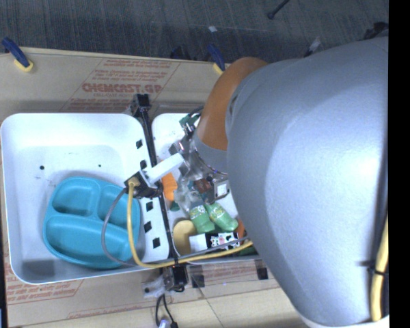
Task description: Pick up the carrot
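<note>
The carrot (169,186) is a small orange piece near the left wall of the right bin (165,130), next to the divider. My gripper (190,175) hangs low over that bin, just right of the carrot and very close to it. I cannot tell whether they touch. The grey arm with its orange band (219,115) covers most of the right bin.
A blue divided tray (78,224) lies in the left bin (61,139). Green items (212,217), a yellow piece (184,232) and a small printed card (219,240) crowd the right bin's near part. A yellow cable (130,224) runs along the black divider (150,169).
</note>
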Available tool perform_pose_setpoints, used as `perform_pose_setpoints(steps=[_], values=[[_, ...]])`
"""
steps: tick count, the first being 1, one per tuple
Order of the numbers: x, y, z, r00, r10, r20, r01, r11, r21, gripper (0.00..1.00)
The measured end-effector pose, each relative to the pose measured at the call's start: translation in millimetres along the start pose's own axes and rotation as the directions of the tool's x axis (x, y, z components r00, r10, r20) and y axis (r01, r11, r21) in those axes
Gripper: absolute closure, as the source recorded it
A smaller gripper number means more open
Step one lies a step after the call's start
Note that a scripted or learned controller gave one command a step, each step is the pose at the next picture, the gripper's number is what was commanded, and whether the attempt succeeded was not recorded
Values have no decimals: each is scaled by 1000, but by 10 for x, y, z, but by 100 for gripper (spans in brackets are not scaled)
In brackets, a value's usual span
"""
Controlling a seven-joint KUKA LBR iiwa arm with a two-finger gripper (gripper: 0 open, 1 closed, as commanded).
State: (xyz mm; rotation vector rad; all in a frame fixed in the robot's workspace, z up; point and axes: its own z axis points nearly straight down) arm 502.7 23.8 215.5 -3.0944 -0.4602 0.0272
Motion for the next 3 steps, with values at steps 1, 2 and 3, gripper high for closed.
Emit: perform_pose_setpoints(steps=[1, 2, 3], values=[[4, -18, -87, 1000, -16, 8, 16, 1000, 7, 100], [7, -37, -175, 999, -32, 15, 31, 999, 14, 100], [11, -55, -264, 999, -48, 21, 48, 999, 22, 100]])
